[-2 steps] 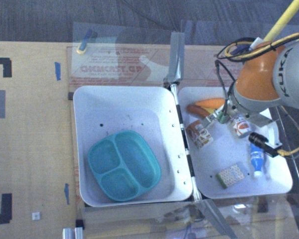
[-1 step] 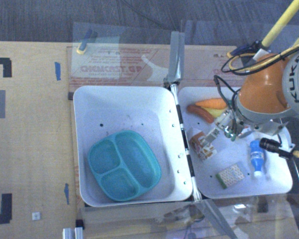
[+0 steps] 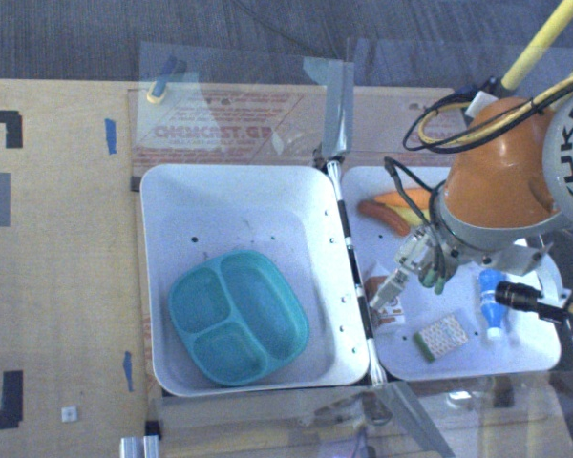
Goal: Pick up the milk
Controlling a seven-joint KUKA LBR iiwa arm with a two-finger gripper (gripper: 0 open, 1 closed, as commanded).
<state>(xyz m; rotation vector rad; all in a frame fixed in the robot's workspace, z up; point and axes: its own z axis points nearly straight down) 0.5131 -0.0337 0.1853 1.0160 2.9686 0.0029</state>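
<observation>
Our orange-banded arm [image 3: 501,170] nearest, fingers [image 3: 393,289] clamped on the small white-and-red milk carton [image 3: 387,310], right bin's [image 3: 544,346] left edge.

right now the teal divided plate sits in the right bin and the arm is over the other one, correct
Not quite. The camera view shows the teal divided plate in the left bin, not the right one. The arm is over the other one, the right bin.
</observation>
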